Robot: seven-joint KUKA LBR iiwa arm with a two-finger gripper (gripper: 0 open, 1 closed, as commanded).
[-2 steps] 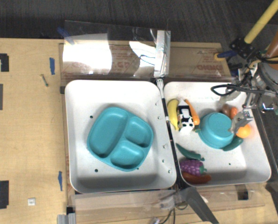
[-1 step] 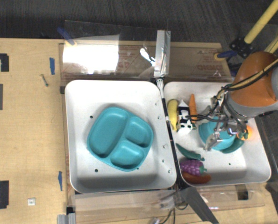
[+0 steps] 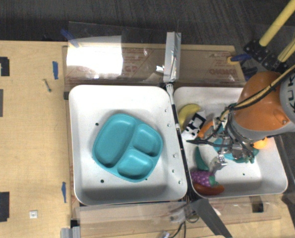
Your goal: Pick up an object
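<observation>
My gripper (image 3: 215, 150) hangs low inside the right bin (image 3: 266, 180), under the arm's orange band. Around it lie small toys: a yellow banana (image 3: 187, 112) at the bin's back left, a black-and-white checkered piece (image 3: 195, 123) just beside it, an orange piece (image 3: 206, 129), a teal item (image 3: 236, 155) under the wrist, and purple grapes (image 3: 201, 176) with a red piece (image 3: 210, 189) at the front left. The metal fingers point left and down toward the grapes; I see nothing clearly between them.
The left bin (image 3: 83, 108) holds a teal divided plate (image 3: 128, 146) in its middle. A metal divider (image 3: 172, 58) and clear plastic sheet stand behind the bins. Wooden bench surface stretches to the left. Yellow rods rise at the top right.
</observation>
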